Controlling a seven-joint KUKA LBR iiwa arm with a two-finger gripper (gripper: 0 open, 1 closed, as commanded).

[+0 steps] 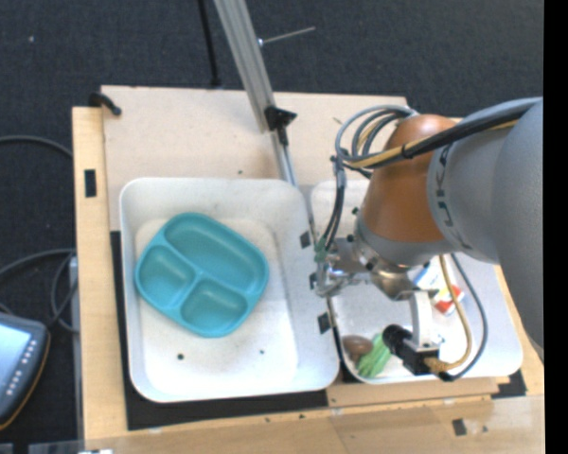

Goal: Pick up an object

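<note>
1. Two shallow white bins stand side by side on the table. The left bin (133, 197) holds a teal divided plate (201, 272). The right bin (497, 320) holds a small green object (376, 357) and a brown object (358, 345), touching or nearly so, in its near left corner.
2. The arm (407, 197) hangs over the right bin and covers most of it. Its wrist hides the jaws, so whether they are spread or pressed together cannot be told. Nothing is seen to be held.
3. Probable target: the green or the brown object, since both lie just beside the wrist. The plate lies well apart in the other bin.
4. Handling, green object: judged light and possibly soft. It is partly covered, so its make is uncertain. Take hold across its narrow middle.
5. Handling, brown object: rounded, small and judged light. It may roll or slip out of a pinch. Close on its widest part, clear of the bin wall.
6. Handling, plate: judged stiff, smooth plastic, light but broad. It is too wide to span. The raised rim or a divider rib is the only hold.
7. Orientation, green object: the long axis slants from near left to far right in the camera view. Which end is which cannot be told.
8. Orientation, plate: it lies flat, open side up and turned askew to the bin walls. The largest compartment faces the far right. The outline is nearly square, so no clear long axis.
</note>
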